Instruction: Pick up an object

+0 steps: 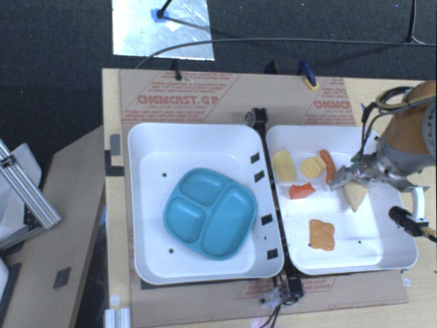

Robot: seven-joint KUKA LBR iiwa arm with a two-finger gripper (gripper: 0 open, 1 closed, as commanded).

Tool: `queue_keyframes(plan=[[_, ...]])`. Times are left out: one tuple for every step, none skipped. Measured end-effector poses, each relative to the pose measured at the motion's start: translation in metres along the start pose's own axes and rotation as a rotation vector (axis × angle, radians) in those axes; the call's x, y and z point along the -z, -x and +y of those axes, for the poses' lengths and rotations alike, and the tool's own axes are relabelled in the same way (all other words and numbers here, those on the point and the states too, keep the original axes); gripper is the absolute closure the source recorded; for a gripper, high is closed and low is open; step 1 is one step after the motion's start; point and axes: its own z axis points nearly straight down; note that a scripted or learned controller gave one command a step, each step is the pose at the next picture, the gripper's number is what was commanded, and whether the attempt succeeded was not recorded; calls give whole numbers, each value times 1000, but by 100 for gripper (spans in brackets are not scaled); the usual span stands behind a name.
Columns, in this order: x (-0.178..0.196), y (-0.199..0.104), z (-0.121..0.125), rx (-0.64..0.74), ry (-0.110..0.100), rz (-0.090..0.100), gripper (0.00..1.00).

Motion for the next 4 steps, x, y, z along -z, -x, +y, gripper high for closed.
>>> queue_keyframes(plan=[[8, -2, -2, 0, -8, 6, 100], [58, 1, 10, 3, -8, 7, 100], [116, -5, 20, 4, -6, 6, 100], [171, -4, 23, 4, -7, 6, 100]])
